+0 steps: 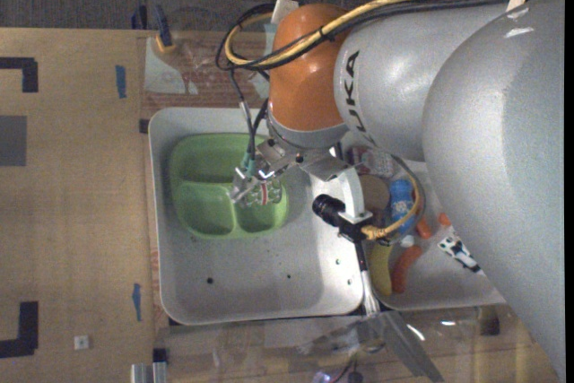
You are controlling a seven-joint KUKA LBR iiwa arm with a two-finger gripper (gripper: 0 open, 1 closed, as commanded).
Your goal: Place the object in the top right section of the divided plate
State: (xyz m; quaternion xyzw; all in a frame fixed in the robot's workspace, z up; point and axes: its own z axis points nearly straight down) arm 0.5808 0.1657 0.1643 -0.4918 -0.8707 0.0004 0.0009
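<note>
Mostly the large grey KUKA arm with its orange band (305, 72) blocks the view: it covers the right part of the picture and hides much of the right-hand shallow white plastic bin (466, 287). In that bin, partly hidden, lie a yellow banana-shaped piece (380, 269), an orange carrot-like piece (405, 265), a blue-capped bottle shape (401, 197) and some small items too blurred to name.

The left-hand white bin (242, 282) holds a light green divided plastic plate (202, 188), its right side partly covered by the wrist. The metal two-finger gripper (249, 188) hangs over the plate's right-hand side, around the divider. A small greenish object (267, 192) with reddish marks shows right at the fingertips; it is too small and blurred to identify. Whether the fingers are clamped on it or spread beside it, I cannot tell.
</note>
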